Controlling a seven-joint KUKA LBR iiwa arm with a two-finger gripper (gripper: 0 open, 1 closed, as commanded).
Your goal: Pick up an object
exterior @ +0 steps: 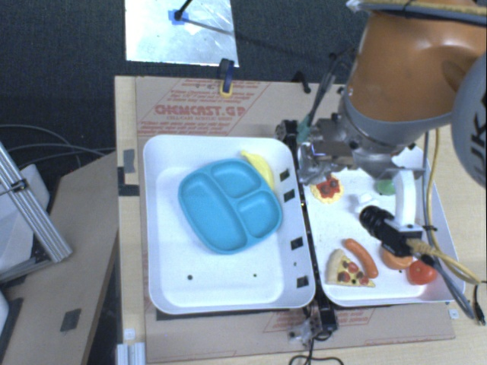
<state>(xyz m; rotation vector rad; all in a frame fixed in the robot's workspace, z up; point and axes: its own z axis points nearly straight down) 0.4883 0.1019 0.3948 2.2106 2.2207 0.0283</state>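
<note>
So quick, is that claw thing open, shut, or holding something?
Gripper: cannot be told. It sits low over the right bin, next to a small red toy food piece, mostly hidden under the arm.

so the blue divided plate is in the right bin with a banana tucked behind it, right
Not quite. The camera view shows the blue divided plate in the left bin, not the right one. The banana is tucked behind it, as you say.
</note>
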